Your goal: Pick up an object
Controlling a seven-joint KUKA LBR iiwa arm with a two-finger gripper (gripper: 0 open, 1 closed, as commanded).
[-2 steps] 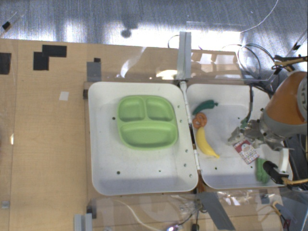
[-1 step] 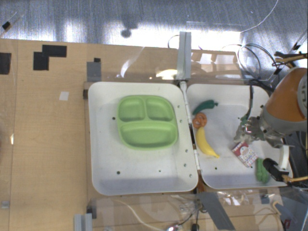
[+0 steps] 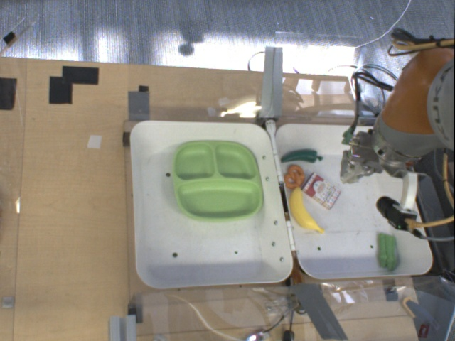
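Note:
In the right bin (image 3: 341,258) lie a yellow banana (image 3: 304,212), a small red and white packet (image 3: 321,192), an orange pretzel-like item (image 3: 293,176), a dark green pepper (image 3: 301,155) and a light green object (image 3: 387,251) near the front right corner. My gripper (image 3: 353,169) hangs over the right bin's upper right part, to the right of the packet and above the bin floor. I see nothing between its fingers.
The left bin (image 3: 153,261) holds a green divided plate (image 3: 216,180). A grey divider post (image 3: 271,84) stands at the back between the bins. Cables run along the arm at the right, and a black hose end (image 3: 390,212) hangs over the right bin.

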